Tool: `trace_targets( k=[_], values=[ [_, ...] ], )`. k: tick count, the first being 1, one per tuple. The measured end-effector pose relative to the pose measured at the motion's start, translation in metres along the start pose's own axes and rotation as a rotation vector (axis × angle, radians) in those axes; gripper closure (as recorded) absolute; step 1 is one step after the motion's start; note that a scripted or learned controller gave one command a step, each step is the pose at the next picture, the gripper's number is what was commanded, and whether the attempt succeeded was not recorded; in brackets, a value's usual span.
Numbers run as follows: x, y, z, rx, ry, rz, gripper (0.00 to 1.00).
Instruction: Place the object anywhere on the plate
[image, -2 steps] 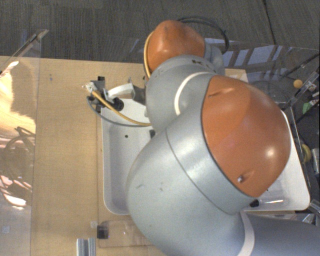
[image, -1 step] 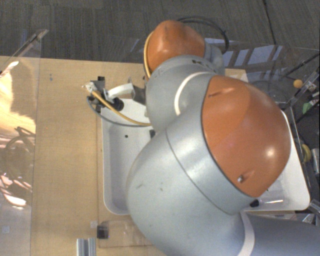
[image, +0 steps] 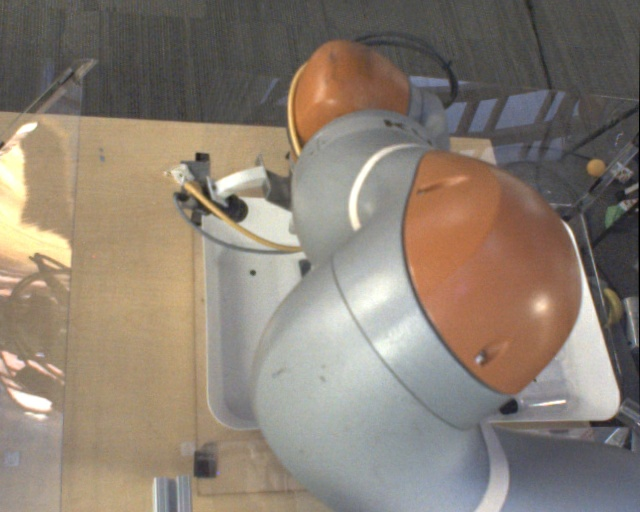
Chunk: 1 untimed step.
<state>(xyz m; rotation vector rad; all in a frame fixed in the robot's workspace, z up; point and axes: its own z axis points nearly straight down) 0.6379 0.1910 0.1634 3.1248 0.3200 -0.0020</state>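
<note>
While the arm (image: 380, 400) looms this close under the camera, you get little to read beyond its grey shell, so take the left white bin (image: 225, 340) as your landmark. Left of that bin, the pale wooden counter (image: 110, 300) runs to the edge of the view, with a warm glare across its far left. Just off the bin's lower left corner, a small dark block (image: 205, 462) sits on the counter, apart from the bin wall. The bin's left wall and a strip of its floor are visible, and the arm covers everything to the right of that strip. Above the bin's right side swells a broad orange cap (image: 490, 270), with a smaller orange cap (image: 345, 85) beyond the bin's top edge. Right of it all, a corner of the second white bin (image: 592, 375) peeks out.

You cannot tell whether the gripper is spread or pressed together, nor where the object or the plate lies.
</note>
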Motion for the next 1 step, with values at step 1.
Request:
trace_targets(
  k=[1],
  values=[
    [0.0, 0.0, 0.0, 0.0, 0.0, 0.0, 0.0]
  ],
)
